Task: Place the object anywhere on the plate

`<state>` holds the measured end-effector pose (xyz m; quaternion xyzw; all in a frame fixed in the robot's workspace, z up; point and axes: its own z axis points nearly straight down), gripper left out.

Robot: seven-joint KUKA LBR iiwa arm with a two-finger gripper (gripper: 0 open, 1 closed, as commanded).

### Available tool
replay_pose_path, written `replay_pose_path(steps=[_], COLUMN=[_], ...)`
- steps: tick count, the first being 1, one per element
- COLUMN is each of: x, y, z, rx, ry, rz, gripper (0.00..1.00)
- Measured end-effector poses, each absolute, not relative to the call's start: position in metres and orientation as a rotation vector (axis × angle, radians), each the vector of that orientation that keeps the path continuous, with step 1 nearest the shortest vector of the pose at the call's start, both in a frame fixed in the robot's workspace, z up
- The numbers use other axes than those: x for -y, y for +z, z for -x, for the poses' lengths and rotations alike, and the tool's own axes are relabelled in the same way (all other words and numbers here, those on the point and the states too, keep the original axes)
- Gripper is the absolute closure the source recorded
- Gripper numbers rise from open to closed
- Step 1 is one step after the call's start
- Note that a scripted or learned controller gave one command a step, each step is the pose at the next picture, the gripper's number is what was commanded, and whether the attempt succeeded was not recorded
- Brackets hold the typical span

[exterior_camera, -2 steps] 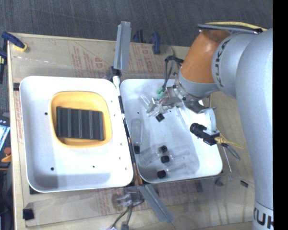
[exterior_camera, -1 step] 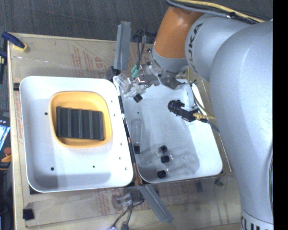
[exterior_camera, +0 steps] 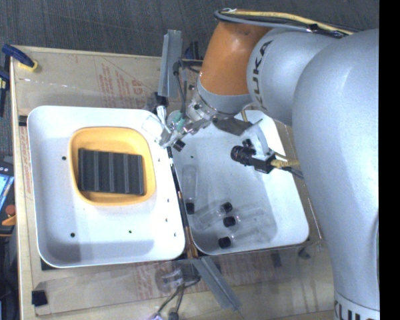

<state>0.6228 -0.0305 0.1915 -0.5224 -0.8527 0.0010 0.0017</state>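
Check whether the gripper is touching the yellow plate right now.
Apart. The camera view shows the gripper over the seam between the bins, with bare white bin floor between it and the plate.

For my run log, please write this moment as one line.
arm: over right bin | gripper: near bins' shared edge, grip unclear | yellow-rimmed plate with dark ridged centre: left white bin | clear black-capped vials: right white bin

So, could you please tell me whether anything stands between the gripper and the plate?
Nothing visible does. The gripper hangs above the seam where the two bins meet, and the plate lies just to its left in the left bin, with only bare white bin floor between them.
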Motion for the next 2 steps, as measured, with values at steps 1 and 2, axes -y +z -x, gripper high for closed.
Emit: replay_pose_path(steps=[1, 2], x=[0.0081, 0.0083], y=[0.1912, 0.1913], z=[-0.5941, -0.5942], rx=[2.857, 2.857], ry=[0.003, 0.003], rz=[1.297, 1.297], gripper=[1.00, 0.00])
